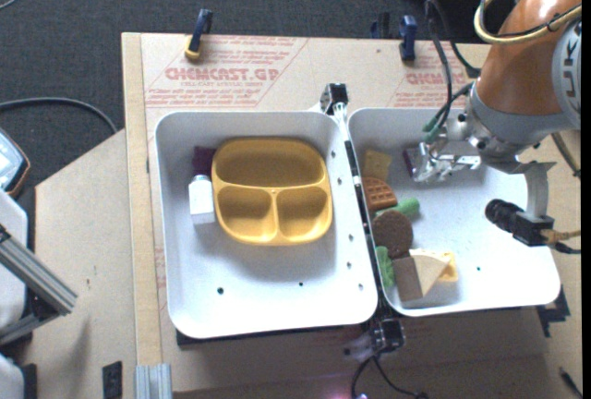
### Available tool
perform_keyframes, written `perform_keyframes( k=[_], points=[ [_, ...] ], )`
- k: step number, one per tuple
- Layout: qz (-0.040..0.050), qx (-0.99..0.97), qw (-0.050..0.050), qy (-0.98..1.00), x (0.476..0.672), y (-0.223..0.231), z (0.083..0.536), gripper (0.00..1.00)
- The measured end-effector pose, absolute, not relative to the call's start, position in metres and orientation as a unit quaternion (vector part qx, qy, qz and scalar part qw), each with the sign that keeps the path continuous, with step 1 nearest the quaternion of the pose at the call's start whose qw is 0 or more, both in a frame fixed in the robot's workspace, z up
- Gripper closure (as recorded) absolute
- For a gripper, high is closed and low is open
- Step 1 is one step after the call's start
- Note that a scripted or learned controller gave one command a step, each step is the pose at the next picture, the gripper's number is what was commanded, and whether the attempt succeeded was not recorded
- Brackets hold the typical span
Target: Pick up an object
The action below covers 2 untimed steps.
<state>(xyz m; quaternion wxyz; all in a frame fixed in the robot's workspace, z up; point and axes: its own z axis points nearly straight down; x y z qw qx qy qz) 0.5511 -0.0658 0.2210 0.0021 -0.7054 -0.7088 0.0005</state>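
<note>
My gripper [436, 164] hangs low over the upper middle of the right bin [503, 282]; nothing can be made out in it. Just to its left lie a small dark purple piece [409, 161] and a tan slab [375, 163]. Along the bin's left side, below these, lie a reddish waffle [379, 195], a green piece [407, 204] and a round brown cookie [393, 232]. In the bin's lower left corner sit a green strip [383, 266], a brown block [407, 279] and a yellow cheese wedge [436, 265].
The left bin [259, 296] holds a yellow divided plate [271, 190], a white bottle [201, 199] and a dark purple item [203, 156]. A black attachment [513, 220] juts from the arm over the right bin. Clamps [198, 33] grip the board's far edge.
</note>
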Motion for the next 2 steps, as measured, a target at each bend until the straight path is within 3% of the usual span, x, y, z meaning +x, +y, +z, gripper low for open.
perform_keyframes(
  k=[1, 2],
  points=[
    [-0.001, -0.705, 0.001, -0.71, 0.554, -0.002, 0.225, 1.0],
    [-0.0011, -0.706, -0.001, -0.708, 0.55, 0.009, 0.234, 1.0]
  ],
)
